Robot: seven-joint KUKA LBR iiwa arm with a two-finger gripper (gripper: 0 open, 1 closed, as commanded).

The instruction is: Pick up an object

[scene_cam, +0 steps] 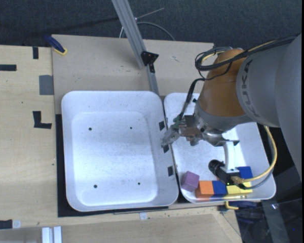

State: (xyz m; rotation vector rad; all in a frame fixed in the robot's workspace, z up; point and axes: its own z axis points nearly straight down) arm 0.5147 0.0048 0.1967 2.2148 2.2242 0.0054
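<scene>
Camera view shows two white bins: the left bin (111, 151) and the right bin (253, 135), which holds one purple block (191, 179), one orange block (206, 188), two blue blocks (219, 188) and one yellow block (236, 190), clustered at its near edge. The gripper (168, 138) hangs over the bins' shared rim, well apart from the blocks; whether it is spread or closed cannot be told.

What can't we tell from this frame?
- Gripper: blurred and small in the camera view, finger state unreadable.
- Right bin: upper part hidden under the arm.
- Blue block and yellow block: partly covered by a black fitting and cable.
</scene>
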